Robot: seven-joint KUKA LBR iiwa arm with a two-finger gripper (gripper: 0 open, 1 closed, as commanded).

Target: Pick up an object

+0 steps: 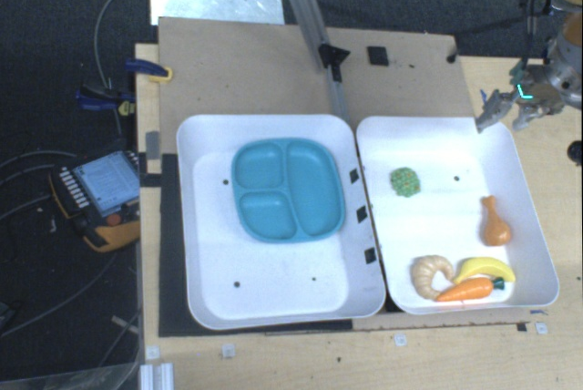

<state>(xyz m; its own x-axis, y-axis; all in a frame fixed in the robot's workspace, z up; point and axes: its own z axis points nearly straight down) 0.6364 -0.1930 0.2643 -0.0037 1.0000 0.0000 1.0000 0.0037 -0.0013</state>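
The pickable objects all lie in the right white bin [524, 188]: a green broccoli floret [405, 182] near its middle, an orange drumstick-shaped piece [495, 222] toward the right wall, and at the near right corner a croissant [430, 273], a carrot [468, 290] and a banana [485, 269] bunched together and touching. The gripper [512, 111] hangs just beyond the bin's far right corner, jaws spread apart and holding nothing. The left white bin [209, 288] holds a blue divided plate [288, 189]. Both bins rest on a brown board [246, 69], with dark carpet [55, 5] and loose cables around the bench.
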